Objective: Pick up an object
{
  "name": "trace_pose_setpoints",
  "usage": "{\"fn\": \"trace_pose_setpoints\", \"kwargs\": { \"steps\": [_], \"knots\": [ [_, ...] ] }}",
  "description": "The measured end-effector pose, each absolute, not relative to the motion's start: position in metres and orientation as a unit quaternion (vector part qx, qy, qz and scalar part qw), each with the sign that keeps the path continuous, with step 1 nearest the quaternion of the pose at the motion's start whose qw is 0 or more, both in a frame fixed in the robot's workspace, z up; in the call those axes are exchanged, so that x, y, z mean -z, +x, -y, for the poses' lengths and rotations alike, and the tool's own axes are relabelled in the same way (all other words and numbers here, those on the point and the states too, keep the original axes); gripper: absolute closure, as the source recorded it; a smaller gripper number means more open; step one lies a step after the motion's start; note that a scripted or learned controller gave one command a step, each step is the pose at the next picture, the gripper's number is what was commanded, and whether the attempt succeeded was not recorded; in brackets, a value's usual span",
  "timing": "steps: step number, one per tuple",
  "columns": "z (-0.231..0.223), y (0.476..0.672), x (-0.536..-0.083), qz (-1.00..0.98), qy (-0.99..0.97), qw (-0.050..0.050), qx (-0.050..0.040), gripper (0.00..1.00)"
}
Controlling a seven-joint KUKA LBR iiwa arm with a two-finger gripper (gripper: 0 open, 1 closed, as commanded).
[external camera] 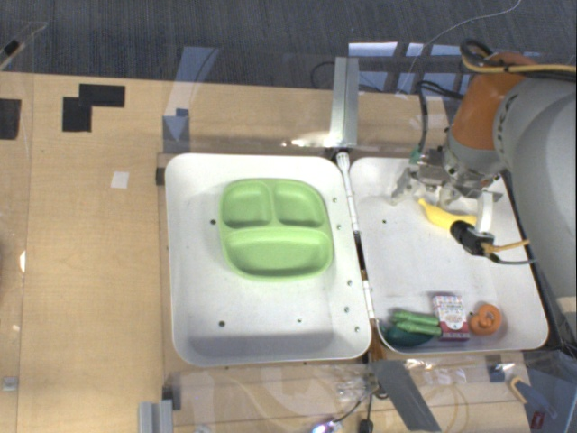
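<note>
Clearly, we see the hand [444,190] low in the right bin [406,260], its fingers spread apart, with the yellow banana [438,214] lying just beneath them, not gripped. Further from the hand, along that bin's near wall, lie a green object [413,325], a small carton [450,316] and an orange ball [487,318].

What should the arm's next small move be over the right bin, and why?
Probably a short straight descent onto the yellow banana. The gripper sits right above it near the back of the right bin, and nothing shows between its fingers. The other items, a green object, a small box and an orange object, lie far off at the front edge.
</note>
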State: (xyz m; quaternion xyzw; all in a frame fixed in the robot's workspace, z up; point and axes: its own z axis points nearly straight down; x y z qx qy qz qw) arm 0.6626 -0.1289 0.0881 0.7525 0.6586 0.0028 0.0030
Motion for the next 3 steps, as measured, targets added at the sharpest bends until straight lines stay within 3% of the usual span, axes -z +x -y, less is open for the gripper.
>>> {"fn": "trace_pose_setpoints", "kwargs": {
  "steps": [1, 2, 3],
  "knots": [
    [0.182, 0.621, -0.089, -0.683, 0.731, 0.005, -0.0026, 0.00],
    [0.179, 0.624, -0.103, -0.684, 0.729, 0.007, -0.0062, 1.00],
    [0.129, 0.562, -0.212, -0.670, 0.742, 0.002, -0.0021, 1.00]
  ]
}}
